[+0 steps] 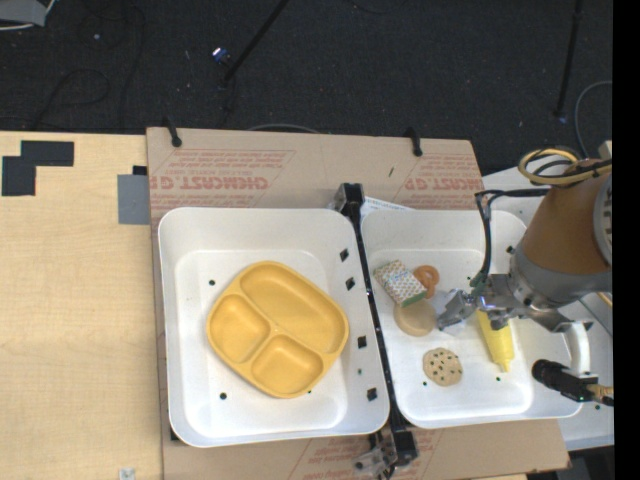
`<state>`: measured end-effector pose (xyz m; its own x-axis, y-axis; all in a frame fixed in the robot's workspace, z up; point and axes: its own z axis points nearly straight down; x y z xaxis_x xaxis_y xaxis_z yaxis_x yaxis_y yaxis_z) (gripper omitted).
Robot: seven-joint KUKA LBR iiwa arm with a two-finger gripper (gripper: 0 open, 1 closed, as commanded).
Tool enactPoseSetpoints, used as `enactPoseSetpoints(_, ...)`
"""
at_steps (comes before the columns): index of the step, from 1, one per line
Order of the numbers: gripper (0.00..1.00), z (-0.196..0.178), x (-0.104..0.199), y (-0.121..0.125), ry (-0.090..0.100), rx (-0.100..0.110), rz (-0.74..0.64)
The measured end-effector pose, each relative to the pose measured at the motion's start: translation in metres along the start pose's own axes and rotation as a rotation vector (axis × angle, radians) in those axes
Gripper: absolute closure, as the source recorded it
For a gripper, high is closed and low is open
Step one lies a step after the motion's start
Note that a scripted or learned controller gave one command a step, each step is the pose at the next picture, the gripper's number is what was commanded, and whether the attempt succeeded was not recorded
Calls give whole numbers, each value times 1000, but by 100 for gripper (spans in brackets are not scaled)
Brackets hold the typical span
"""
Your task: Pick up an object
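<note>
Jaws [462, 308]: low in the right bin, pointing toward the left; their grey tips sit just beside the tan round piece, and I cannot tell how far apart they stand or whether anything is between them.
Arm [560, 238]: reaches in from the right, its orange band above the wrist over the bin's right edge, the wrist bent down toward the bin floor.
Yellow piece [498, 341]: a long, banana-like thing lying just right of the jaws and partly under the wrist, pointing toward the near edge.
Tan round piece [414, 318]: on the bin floor near the middle, touching or nearly touching the jaw tips.
Patterned block [399, 281]: tilted, just behind the tan piece.
Orange ring [427, 277]: beside the block on its right, close to the tan piece.
Cookie [442, 366]: flat and speckled, lying alone toward the near side of the bin, clear of the jaws.
Right bin [455, 413]: white and shallow, holding all the small things.
Left bin [190, 268]: beside it, holding a yellow divided plate [277, 326] with three compartments, well apart from the arm.
Worktop [70, 318]: pale wood to the left, with cardboard [250, 173] under both bins.
</note>
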<state>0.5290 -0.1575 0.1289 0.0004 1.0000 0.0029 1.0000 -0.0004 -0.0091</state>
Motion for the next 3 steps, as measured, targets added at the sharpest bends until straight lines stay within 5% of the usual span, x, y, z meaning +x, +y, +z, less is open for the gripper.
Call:
enactPoseSetpoints(1, 0, 43, 0, 0, -2, -6, 1)
enactPoseSetpoints(2, 100, 30, -1, 1, -2, -8, 3)
enactPoseSetpoints(3, 100, -33, -3, -2, -3, -12, -2)
